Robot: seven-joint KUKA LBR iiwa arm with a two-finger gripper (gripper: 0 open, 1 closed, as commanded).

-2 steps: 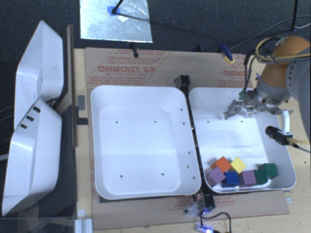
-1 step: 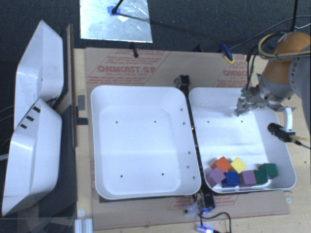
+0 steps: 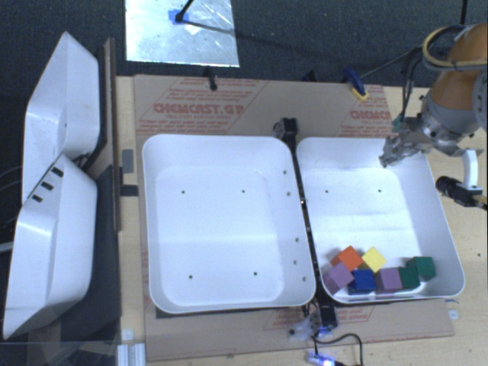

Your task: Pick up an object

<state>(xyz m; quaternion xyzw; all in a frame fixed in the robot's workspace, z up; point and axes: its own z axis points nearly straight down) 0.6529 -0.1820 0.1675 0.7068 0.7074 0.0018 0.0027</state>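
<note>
Dark carpet (image 3: 320, 21) surrounds a bench topped with a brown sheet (image 3: 229, 101) printed in red lettering; on it two shallow white bins sit side by side, the left bin (image 3: 221, 219) with nothing but small dark dots on its floor, the right bin (image 3: 366, 204) touching it along a dark seam; two more white tubs (image 3: 57, 189) lean stacked at the left edge of the view, and a shiny square plate (image 3: 181, 20) lies on the carpet above the bench; the grey arm with its orange band (image 3: 456, 90) reaches in from the upper right, and its gripper (image 3: 396, 152) hangs over the upper right corner of the right bin, well apart from the blocks, with nothing seen between its tips; whether it is spread or closed cannot be told at this angle; the blocks huddle in the lower right corner of the right bin, touching one another: an orange block (image 3: 350, 257) and a yellow block (image 3: 374, 259) behind, then a purple block (image 3: 338, 277), a blue block (image 3: 363, 280), a second purple block (image 3: 390, 279) and a green block (image 3: 418, 269) along the front wall.
</note>
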